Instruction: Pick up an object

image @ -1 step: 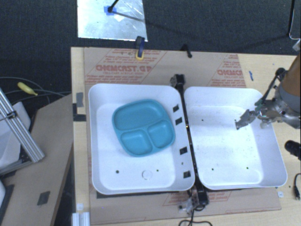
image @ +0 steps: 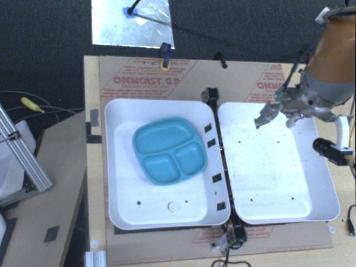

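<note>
Nothing is picked yet: the gripper (image: 271, 115), jaws spread and empty, hovers over the right bin (image: 278, 166), and the blue divided plate (image: 169, 150) lies in the left bin (image: 125, 199).

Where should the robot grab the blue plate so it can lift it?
Probably by the raised rim of the blue divided plate, coming straight down from above. It lies flat in the left bin, so only its thin edge gives the gripper something to pinch.

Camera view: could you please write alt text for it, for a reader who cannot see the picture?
A blue plate with three compartments lies in the left bin. The gripper hangs above the far edge of the right bin, holding nothing visible, and the arm enters from the right.
</note>
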Tool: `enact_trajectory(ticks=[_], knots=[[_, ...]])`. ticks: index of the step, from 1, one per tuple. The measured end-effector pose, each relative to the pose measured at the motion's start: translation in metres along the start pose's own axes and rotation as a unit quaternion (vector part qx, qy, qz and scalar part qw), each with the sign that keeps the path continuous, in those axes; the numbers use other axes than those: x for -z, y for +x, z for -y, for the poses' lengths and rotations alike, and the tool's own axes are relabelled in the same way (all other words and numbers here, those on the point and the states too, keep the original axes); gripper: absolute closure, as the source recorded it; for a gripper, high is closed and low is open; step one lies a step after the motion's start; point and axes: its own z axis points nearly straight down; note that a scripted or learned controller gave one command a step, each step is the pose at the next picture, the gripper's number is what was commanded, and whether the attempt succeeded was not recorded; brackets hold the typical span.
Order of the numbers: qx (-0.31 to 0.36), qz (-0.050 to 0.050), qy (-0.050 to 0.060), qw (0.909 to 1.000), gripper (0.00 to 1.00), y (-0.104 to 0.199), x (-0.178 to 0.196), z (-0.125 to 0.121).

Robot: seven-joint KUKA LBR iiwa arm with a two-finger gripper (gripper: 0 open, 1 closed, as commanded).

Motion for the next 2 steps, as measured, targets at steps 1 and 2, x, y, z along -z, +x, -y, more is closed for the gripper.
enact_trajectory(ticks=[1,2], knots=[[-0.003,0.000,0.006,1.0000,0.00,0.038,0.002,0.076],[0.001,-0.001,0.002,1.0000,0.00,0.160,0.045,0.074]])
